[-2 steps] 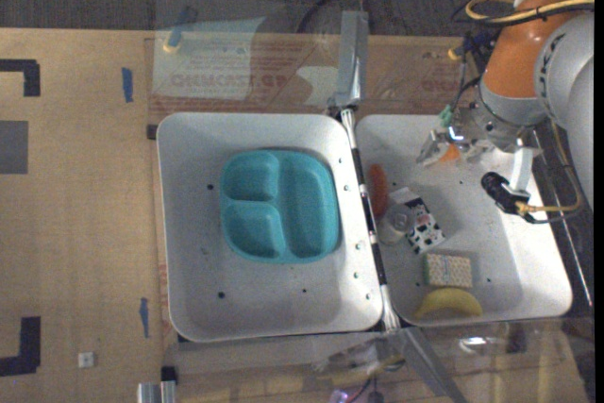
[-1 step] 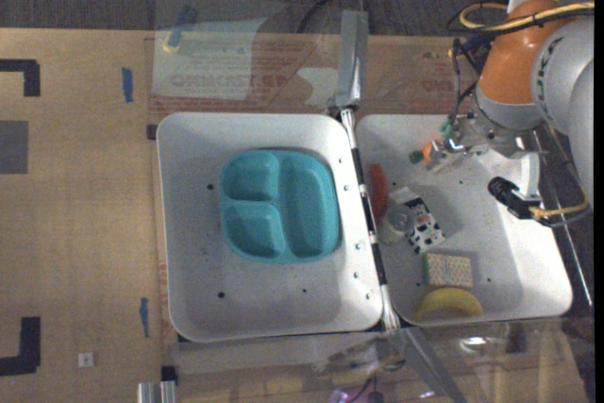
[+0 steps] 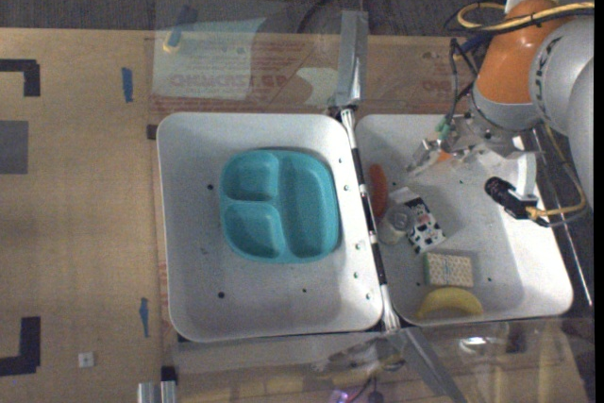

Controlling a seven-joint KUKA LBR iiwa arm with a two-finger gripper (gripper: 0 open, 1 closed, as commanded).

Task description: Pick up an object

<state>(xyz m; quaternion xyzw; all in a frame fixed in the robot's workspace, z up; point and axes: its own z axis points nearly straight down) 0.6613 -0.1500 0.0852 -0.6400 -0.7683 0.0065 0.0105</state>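
Yellow banana (front edge), beige sponge behind, tool above right bin

Right bin: items crowd left wall; centre floor open. Teal tray fills left bin middle.

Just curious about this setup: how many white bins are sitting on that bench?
2. The left bin holds a teal divided tray; the right bin, beside it, holds small objects, with the claw above it.
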